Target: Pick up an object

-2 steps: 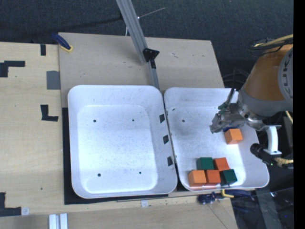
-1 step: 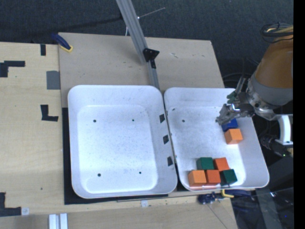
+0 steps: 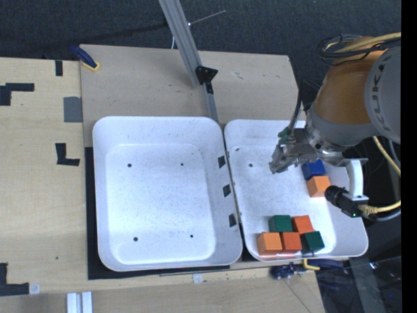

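- gripper [image 3: 281, 163] over right bin [image 3: 251, 194] floor, finger state can't tell
- blue block [image 3: 314, 169], orange block [image 3: 318, 185] just beside; descent may miss or nudge them

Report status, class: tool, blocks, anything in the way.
Tool over right bin, holding nothing seen. Blue block and orange block beside it; five more blocks clustered at near edge. Nothing in the way.
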